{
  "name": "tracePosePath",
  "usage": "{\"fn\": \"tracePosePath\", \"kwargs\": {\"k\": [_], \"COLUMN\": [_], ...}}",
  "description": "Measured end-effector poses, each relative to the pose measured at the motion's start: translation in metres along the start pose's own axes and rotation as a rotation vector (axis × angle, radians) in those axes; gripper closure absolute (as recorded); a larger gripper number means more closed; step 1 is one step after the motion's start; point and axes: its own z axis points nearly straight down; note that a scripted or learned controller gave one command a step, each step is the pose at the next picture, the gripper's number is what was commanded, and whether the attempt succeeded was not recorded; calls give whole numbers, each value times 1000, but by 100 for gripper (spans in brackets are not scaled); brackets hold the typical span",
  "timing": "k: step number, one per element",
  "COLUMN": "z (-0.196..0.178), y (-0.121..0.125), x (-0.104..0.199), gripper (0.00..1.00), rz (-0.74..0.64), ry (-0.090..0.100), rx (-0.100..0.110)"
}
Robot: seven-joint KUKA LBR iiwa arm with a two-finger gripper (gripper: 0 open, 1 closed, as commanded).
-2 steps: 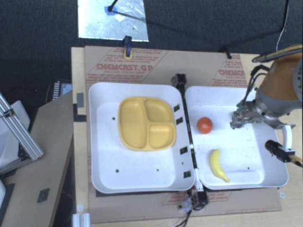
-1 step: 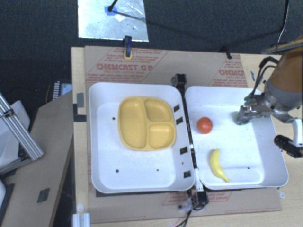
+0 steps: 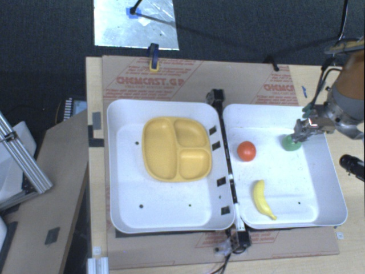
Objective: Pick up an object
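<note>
The left bin holds a yellow divided plate, lying flat at its centre. In the right bin, a red tomato and a banana lie apart, accessible. The hand sits directly over a green object at the far right, positioned for grasping; whether it is clenched cannot be told.

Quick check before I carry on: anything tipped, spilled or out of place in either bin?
Nothing stands out. The yellow tray lies flat in the left bin. In the right bin the tomato and banana lie apart, and the gripper is right over the green object.
</note>
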Motion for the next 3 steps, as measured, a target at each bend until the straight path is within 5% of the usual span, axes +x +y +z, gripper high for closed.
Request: {"fn": "tracePosePath", "kwargs": {"k": [3], "z": [8], "y": [1], "x": [174], "gripper": [100], "rz": [-6], "ry": [4], "rx": [4]}}
